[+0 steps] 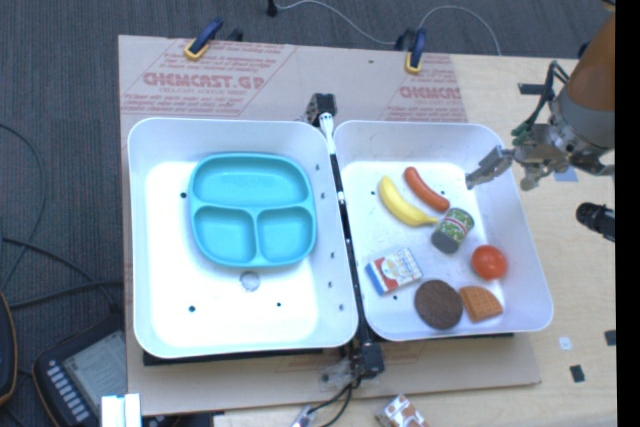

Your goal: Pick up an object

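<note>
The gripper (505, 167) hangs over the right bin's (520, 310) far right corner, and its fingers stand apart with nothing between them; one grey finger (484, 169) points in toward the bin's middle. No object is picked yet. The nearest candidates are the red sausage (425, 188) and the banana (405, 202), lying side by side just inward of the gripper, with the small green can (453, 229) a little nearer the front. To do this step well, I would judge it best to come straight down over one isolated piece, jaws set across its narrow width, since banana and sausage lie close enough to snag together. Toward the bin's front edge sit a tomato (489, 262), a small printed box (395, 271), a brown round cookie (438, 304) and a toast-like piece (481, 303). The left bin (165, 315) holds a blue divided plate (252, 211).
</note>
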Controlling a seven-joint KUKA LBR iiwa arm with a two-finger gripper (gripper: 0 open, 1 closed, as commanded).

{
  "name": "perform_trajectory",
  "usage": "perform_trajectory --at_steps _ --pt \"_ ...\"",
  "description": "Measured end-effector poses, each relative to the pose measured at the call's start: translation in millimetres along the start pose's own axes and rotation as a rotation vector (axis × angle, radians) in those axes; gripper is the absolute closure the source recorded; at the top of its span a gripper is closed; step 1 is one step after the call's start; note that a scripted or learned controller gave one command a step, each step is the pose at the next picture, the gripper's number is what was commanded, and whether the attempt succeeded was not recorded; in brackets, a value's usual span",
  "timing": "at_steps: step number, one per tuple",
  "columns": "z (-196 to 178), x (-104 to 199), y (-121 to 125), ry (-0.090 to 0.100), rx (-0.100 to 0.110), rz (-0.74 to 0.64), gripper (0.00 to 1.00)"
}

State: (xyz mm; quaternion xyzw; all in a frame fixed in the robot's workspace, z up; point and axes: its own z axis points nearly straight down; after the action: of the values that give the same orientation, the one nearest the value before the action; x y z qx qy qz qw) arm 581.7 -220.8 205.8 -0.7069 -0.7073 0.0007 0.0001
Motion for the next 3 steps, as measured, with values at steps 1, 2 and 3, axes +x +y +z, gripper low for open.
perform_trajectory --at_steps 1,2,3 --pt "117.8 32.6 -16.4 -0.001 -0.005 0.0 0.0" --pt "105.9 31.2 -14.3 -0.006 -0.013 0.001 1.0" --pt "23.0 93.8 -43.1 0.001 -0.001 -0.001 1.0"
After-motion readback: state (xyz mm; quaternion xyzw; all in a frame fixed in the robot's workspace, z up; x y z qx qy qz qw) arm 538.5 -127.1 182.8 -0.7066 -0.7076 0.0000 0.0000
